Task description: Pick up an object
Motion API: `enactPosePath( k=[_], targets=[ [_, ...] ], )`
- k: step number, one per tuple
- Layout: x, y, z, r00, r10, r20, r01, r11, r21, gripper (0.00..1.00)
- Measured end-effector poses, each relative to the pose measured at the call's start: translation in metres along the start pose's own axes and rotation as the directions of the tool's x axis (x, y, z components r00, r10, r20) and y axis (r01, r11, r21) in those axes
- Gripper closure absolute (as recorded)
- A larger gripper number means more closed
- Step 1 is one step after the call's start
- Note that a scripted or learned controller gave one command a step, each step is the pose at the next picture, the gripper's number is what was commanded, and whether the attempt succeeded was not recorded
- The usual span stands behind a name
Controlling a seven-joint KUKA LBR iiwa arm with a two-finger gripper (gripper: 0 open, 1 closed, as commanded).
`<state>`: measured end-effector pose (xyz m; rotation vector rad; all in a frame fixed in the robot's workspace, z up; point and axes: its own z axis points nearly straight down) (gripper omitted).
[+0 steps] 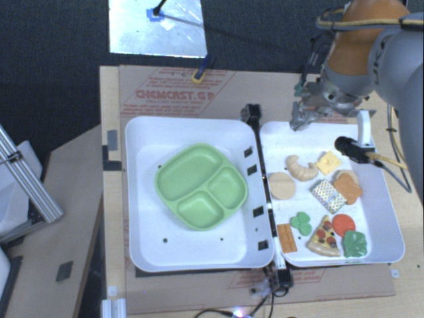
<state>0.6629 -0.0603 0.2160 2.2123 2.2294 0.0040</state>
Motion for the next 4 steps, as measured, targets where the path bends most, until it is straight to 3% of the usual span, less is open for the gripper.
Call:
enactPosePath(
  k=[1, 2, 3, 4],
  targets=[
    [-0.008, -0.001, -0.013, 1.000, 0.006, 0.002, -0.006, 1.000, -0.001, 1.00],
    [-0.002, 0.008, 0.001, 1.000, 0.002, 0.002, -0.002, 1.000, 0.000, 1.00],
    [0.000, 0.006, -0.020, 1.000, 0.002, 0.001, -0.002, 1.000, -0.002, 1.00],
    [0.003, -0.005, -0.010, 1.000, 0.005, 0.002, -0.005, 1.000, 0.002, 1.00]
  ],
)
